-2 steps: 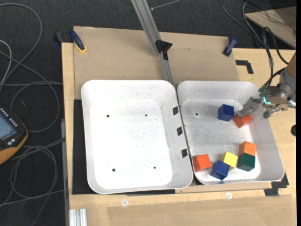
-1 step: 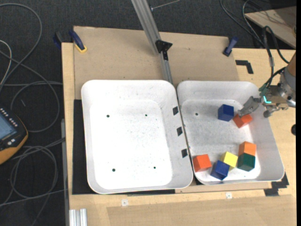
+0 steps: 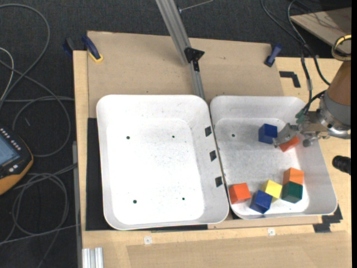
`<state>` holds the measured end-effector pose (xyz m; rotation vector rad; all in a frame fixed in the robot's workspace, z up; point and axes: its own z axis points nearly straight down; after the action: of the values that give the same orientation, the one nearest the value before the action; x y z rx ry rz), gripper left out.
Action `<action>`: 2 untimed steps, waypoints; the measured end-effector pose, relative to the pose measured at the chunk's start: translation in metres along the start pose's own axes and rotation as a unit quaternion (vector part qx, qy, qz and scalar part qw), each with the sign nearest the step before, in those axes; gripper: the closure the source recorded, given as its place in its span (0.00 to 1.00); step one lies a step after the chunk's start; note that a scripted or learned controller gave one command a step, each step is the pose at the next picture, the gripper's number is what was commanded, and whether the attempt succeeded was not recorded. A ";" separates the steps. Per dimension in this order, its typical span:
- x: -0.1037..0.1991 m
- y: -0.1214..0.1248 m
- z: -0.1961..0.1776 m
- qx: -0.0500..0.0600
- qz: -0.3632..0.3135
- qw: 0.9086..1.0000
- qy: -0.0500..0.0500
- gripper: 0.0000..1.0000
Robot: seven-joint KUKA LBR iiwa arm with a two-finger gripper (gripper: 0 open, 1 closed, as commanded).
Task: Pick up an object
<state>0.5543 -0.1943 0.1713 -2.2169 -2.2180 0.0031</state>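
Observation:
The right bin [image 3: 315, 166] holds several small blocks. A blue cube [image 3: 268, 133] lies in its far half. Just right of it, a small orange-red block [image 3: 288, 145] sits at the tip of my gripper [image 3: 293, 138], partly covered by it. I cannot tell whether the block is gripped or merely lies beneath the gripper. The arm comes in over the bin's right rim. Along the near rim lie an orange cube [image 3: 240, 192], a blue cube [image 3: 260, 201], a yellow cube [image 3: 273, 188], a green cube [image 3: 292, 192] and another orange cube [image 3: 293, 176].
The left bin [image 3: 150, 161] is beside the right one, with a row of black clips [image 3: 212, 155] on the shared wall. A slanted metal pole [image 3: 181, 32] rises behind the bins. Cables and a handheld device [image 3: 11, 161] lie on the floor to the left.

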 end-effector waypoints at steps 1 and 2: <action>0.010 0.004 0.055 0.001 0.000 1.000 0.000 0.00; 0.010 0.004 0.073 -0.001 0.000 1.000 0.000 0.00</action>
<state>0.5574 -0.1841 0.0984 -2.2185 -2.2190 0.0024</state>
